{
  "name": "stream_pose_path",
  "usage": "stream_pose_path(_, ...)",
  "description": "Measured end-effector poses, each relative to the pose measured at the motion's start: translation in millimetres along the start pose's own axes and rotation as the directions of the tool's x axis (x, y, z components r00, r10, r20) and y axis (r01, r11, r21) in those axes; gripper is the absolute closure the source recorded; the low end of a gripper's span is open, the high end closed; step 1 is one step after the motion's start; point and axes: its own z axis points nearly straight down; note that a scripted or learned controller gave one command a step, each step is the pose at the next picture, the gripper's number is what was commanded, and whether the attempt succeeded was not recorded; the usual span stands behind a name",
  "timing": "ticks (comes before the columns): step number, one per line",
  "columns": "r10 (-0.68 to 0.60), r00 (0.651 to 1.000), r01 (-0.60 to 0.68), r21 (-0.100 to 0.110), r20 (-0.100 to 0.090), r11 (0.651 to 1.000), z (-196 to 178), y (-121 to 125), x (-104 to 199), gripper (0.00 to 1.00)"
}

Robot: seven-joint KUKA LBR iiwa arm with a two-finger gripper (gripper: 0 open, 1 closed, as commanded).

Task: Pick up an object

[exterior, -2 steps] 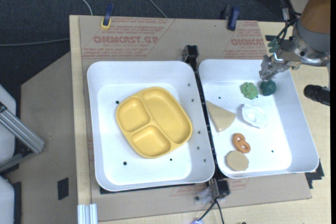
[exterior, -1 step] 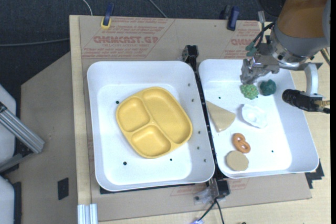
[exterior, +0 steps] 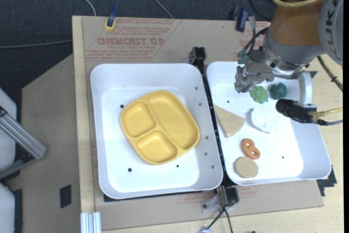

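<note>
Dark carpet strung with loose cables surrounds the cardboard-topped bench [exterior: 136, 35], and on it we see two shallow white bins side by side. Our left bin [exterior: 103, 112] holds a yellow divided tray [exterior: 159, 126] lying flat near its middle. Over the right bin's [exterior: 311, 166] far end hangs the gripper [exterior: 248, 80], just beside a green broccoli-like piece [exterior: 259, 94] — whether they touch, we cannot tell, nor can we tell whether the tool is open or closed. A dark teal lump [exterior: 280, 89] sits just right of the green piece. Nearer us lie a beige wedge [exterior: 229, 121], a white object [exterior: 264, 119], a small orange pretzel [exterior: 250, 148] and a tan round piece [exterior: 246, 167] — all resting on the bin floor.
</note>
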Motion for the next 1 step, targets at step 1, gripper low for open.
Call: stream_pose_path(1, 0.000, 1.000, 0.000, 0.002, 0.000, 1.000, 19.8, -16.3, 50.0, 1.00)
